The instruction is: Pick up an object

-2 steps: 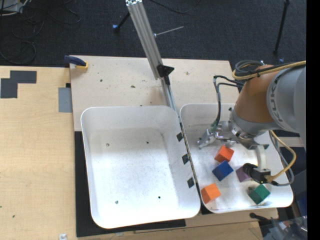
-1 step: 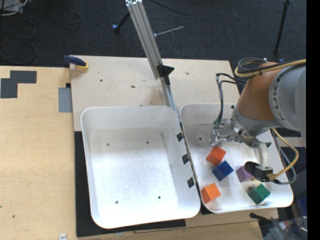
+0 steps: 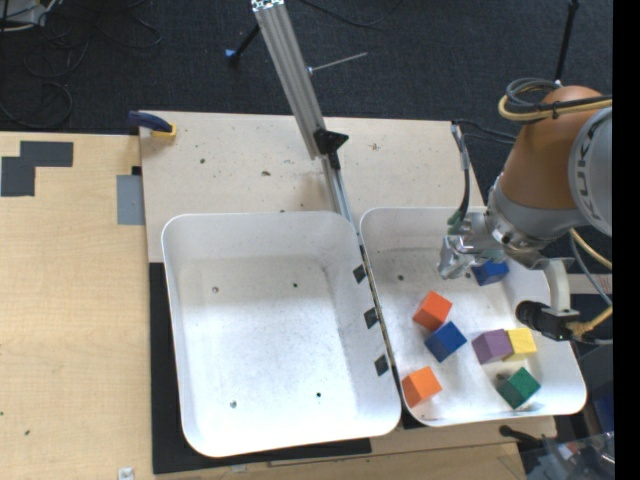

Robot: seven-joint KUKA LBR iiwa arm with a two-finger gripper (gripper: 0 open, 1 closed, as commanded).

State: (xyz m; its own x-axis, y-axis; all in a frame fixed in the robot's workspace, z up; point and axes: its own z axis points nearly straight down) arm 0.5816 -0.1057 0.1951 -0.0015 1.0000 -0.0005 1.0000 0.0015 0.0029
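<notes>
My gripper (image 3: 458, 256) hangs over the back of the right bin (image 3: 410, 218), below the orange-banded wrist. A small blue block (image 3: 491, 272) lies right beside it on its right; whether the two touch is unclear. In the same bin lie an orange cube (image 3: 432, 310), a blue cube (image 3: 446, 341), a purple cube (image 3: 491, 346), a yellow cube (image 3: 522, 342), a green cube (image 3: 519, 386) and a second orange cube (image 3: 422, 384).
The left bin (image 3: 200, 268) sits beside the right one, with a row of black clips (image 3: 368, 316) along their shared wall. A slanted metal bar (image 3: 300, 88) rises behind the bins. A black part of the arm (image 3: 545, 320) overhangs the right bin's right edge.
</notes>
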